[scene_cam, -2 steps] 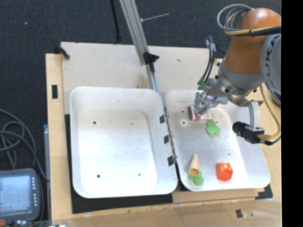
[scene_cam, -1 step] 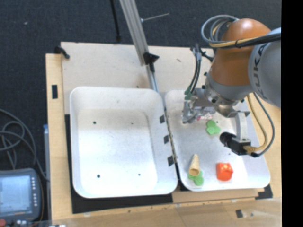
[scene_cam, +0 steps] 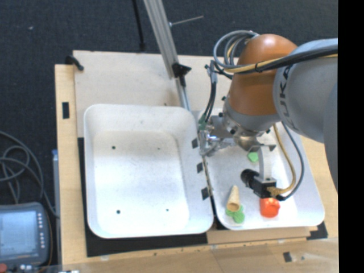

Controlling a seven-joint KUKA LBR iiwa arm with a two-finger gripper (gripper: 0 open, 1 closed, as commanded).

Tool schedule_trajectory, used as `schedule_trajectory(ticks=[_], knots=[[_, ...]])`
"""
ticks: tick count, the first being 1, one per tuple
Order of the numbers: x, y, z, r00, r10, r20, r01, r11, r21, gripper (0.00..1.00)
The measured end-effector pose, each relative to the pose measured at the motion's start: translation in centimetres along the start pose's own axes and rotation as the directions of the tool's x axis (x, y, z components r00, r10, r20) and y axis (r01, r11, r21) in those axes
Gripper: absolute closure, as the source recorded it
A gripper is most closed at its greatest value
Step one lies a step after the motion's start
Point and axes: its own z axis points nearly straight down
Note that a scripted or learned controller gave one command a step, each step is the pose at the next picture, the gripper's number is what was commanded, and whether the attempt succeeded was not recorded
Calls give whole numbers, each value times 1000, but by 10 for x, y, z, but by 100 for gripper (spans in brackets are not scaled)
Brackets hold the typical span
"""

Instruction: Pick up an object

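Gripper point(scene_cam: 211, 140) sits low at the right bin's point(scene_cam: 310, 212) back-left corner. The wrist blocks it, so I can't tell wide or narrow. Tan cone point(scene_cam: 234, 196) and orange object point(scene_cam: 269, 207) lie by the front edge (well apart from it), so the aim is probably off.

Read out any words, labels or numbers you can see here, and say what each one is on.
Grey arm: dark lettering along its side, foreshortened and partly hidden; too blurred to read.
Handheld screen unit, lower left: display and buttons too small to read.
Nothing else carries legible text.
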Motion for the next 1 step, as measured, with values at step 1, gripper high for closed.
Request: schedule_trajectory(ticks=[1], knots=[[47, -29, -1, 1000, -1, -1, 1, 1000, 0, 100]])
